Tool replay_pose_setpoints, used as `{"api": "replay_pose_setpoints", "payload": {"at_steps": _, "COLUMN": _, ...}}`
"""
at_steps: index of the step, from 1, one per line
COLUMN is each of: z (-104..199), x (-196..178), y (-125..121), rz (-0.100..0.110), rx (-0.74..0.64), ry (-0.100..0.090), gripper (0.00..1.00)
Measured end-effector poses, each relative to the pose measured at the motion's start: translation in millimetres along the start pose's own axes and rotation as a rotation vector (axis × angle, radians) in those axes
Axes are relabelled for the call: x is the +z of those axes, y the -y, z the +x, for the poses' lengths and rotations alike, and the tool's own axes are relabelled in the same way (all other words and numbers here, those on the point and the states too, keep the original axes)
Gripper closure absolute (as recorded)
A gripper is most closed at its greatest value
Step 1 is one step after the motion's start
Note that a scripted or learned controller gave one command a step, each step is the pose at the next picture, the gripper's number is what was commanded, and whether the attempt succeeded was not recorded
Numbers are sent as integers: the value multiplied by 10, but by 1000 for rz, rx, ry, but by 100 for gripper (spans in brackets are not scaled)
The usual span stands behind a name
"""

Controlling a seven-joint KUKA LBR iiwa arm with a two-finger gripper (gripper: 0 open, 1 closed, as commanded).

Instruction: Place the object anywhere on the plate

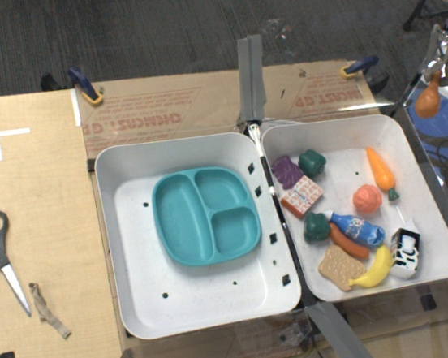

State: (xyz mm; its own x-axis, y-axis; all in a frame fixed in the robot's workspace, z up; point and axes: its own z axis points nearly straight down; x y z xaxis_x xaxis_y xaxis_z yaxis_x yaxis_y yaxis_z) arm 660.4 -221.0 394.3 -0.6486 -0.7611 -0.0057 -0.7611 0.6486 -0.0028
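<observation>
On the table (36, 240), two white bins are noted: the left bin (127, 252) carries the teal plate (207, 215) at centre. Toy foods are scattered through the right bin (422, 189): a carrot (381, 169) at 1 o'clock, a banana (370, 271) at 6 o'clock. The fingers' state cannot be told.

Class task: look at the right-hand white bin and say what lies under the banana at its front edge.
The banana rests across a corner of the slice of toast, which lies on the right bin's floor. The part of the toast beneath the banana is covered.
</observation>
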Motion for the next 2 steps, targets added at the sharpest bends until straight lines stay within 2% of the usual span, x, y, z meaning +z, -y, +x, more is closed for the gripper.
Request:
{"api": "replay_pose_setpoints", "payload": {"at_steps": 1, "z": -4, "x": -974, "y": 3, "rz": -2, "rx": -370, "ry": 1, "gripper": 100}}
{"api": "replay_pose_setpoints", "payload": {"at_steps": 2, "z": 165, "x": -964, "y": -196, "rz": -7, "rx": -1014, "ry": 2, "gripper": 100}}
